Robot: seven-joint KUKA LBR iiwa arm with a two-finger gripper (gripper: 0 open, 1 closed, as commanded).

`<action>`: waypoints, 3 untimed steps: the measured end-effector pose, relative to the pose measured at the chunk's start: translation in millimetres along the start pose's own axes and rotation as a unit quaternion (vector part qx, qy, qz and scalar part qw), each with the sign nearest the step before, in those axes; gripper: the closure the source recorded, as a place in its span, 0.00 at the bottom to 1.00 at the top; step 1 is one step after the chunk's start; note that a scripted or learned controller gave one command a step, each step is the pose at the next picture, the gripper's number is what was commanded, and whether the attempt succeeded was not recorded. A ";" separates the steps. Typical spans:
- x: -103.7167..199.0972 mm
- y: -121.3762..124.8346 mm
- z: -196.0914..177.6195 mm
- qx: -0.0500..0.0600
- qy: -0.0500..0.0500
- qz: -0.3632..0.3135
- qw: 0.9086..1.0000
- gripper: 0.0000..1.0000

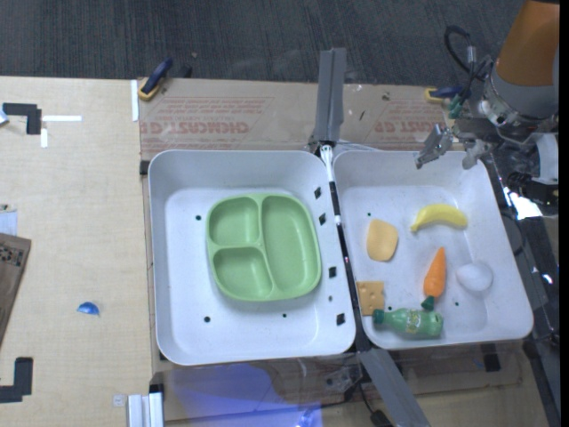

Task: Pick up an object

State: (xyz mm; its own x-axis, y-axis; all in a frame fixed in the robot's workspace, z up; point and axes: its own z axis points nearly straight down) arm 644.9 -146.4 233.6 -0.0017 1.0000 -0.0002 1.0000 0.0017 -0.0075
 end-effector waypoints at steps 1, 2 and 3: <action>14.7 -25.6 129.2 -0.002 0.000 -0.044 0.999 0.00; -28.0 -92.4 145.5 -0.002 0.000 -0.130 0.992 0.00; -30.0 -91.6 138.9 -0.002 0.000 -0.127 0.992 1.00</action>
State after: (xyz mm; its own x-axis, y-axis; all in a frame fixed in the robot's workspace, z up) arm 552.3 -176.7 95.4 -0.2545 0.9671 0.0007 0.9671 0.2545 -0.0040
